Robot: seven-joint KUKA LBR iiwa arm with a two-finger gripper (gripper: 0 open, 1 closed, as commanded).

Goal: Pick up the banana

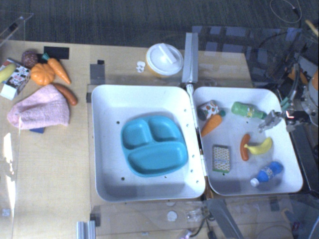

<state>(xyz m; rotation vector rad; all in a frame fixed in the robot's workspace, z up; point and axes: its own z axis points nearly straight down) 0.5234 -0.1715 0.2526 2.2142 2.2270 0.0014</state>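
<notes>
Banana [261, 147] lies in right bin [294, 183], toward right side, touching red sausage [244, 147] on its left; blue bottle [267, 174] below it, near bin's lower right corner; green bottle [247, 110] above; carrot [211, 124] and sponge [221, 158] further left; gripper [269, 121] hangs above and just right of banana, apart from it, nothing between fingers; finger spread cannot tell; left bin [104, 183] holds blue divided tray [154, 144].

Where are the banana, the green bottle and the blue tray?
banana [261, 146], camera view, middle of its yellow body
green bottle [246, 110], camera view, middle of its body
blue tray [155, 145], camera view, ridge between its compartments
</notes>
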